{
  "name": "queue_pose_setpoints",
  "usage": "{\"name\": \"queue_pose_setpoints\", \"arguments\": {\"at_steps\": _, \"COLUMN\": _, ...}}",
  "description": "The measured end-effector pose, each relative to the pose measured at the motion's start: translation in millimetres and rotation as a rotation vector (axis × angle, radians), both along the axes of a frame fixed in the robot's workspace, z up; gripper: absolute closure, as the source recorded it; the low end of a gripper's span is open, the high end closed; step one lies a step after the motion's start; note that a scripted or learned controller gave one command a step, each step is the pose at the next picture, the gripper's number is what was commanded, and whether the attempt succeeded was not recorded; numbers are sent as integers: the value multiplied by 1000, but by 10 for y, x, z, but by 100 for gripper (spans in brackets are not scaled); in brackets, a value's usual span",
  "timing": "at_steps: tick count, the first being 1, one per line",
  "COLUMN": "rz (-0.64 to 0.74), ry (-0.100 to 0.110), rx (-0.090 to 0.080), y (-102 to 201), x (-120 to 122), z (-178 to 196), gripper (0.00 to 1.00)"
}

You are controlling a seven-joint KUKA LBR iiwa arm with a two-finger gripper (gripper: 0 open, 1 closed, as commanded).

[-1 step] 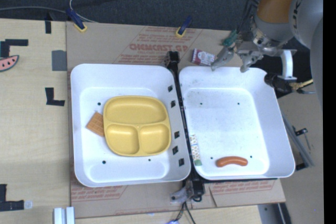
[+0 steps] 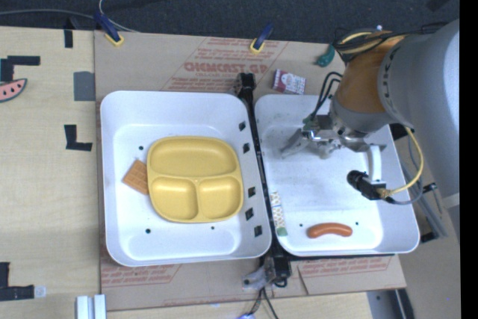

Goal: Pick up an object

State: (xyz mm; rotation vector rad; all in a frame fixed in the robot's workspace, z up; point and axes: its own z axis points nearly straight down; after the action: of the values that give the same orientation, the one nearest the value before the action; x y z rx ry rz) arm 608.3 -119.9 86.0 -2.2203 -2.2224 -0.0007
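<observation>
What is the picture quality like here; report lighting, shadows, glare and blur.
Camera view: even, diffuse light; soft shadows inside the left bin around the yellow tray; mild sheen on the tray, no harsh glare; the sausage looks sharp; the gripper and the close-up arm look softer.

What the view hides or cuts off

Well to the gripper's (image 2: 308,142) left, the yellow divided plate (image 2: 196,178) covers most of a tan cracker (image 2: 136,176). The gripper itself is blurred, its tips too indistinct to read. To its right, the arm (image 2: 426,97) runs off the picture's edge. A pink shape (image 2: 10,90) far left is cut off.
</observation>
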Motion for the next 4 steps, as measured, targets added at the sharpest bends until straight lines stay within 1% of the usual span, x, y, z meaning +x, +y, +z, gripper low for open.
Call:
{"name": "queue_pose_setpoints", "arguments": {"at_steps": 1, "rz": -2, "ry": 1, "rx": 0, "y": 74, "x": -1172, "z": -3, "gripper": 0}}
{"name": "queue_pose_setpoints", "arguments": {"at_steps": 2, "rz": -3, "ry": -3, "rx": -3, "y": 66, "x": -1159, "z": 98, "gripper": 100}}
{"name": "queue_pose_setpoints", "arguments": {"at_steps": 3, "rz": -3, "ry": -3, "rx": -2, "y": 66, "x": -1160, "z": 97, "gripper": 0}}
{"name": "queue_pose_setpoints", "arguments": {"at_steps": 4, "rz": -3, "ry": -6, "rx": -5, "y": 236, "x": -1231, "z": 3, "gripper": 0}}
